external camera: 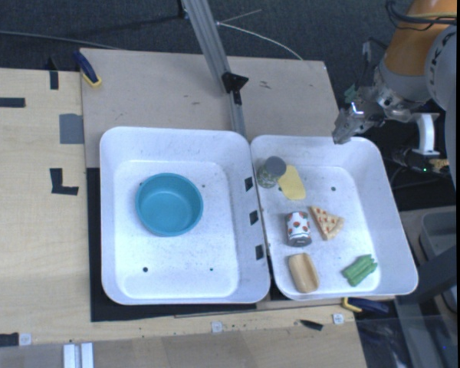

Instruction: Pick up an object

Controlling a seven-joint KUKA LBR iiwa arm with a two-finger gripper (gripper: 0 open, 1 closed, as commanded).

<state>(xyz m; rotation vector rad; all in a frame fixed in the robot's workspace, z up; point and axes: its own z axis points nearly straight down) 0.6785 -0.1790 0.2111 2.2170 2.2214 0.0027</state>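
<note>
White plastic bins sit on the desk as the jaws (343, 134) hover over the right bin's (368, 153) far rim, their state impossible to tell. Nearest, down-left, a yellow piece (293, 182) touches a grey cup (272, 170); crowding could spoil a grab.

Blue bowl (169, 204); green toy (359, 269); white bins (176, 140).
</note>
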